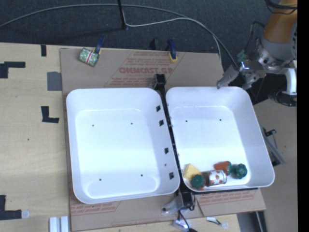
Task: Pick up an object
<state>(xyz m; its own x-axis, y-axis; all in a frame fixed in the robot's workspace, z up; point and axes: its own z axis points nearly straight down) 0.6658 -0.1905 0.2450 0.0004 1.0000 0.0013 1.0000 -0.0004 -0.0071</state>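
Observation:
Several small objects lie bunched at the front edge of the right bin [212,105]: a yellow wedge [191,170], a green ball [197,181], a red and white can on its side [217,178], an orange-red piece [222,166] and a dark green lump [238,170]. My gripper [235,82] hangs over that bin's far right corner, well away from the pile. Its fingers are spread open with nothing between them; one finger [224,81] points left over the bin's back rim.
The left bin [116,144] sits beside the right one, joined by a black divider strip [166,134]. A small green and white block [89,56] rests on the cardboard behind the left bin. Clamps [171,52] hold the cardboard's far edge.

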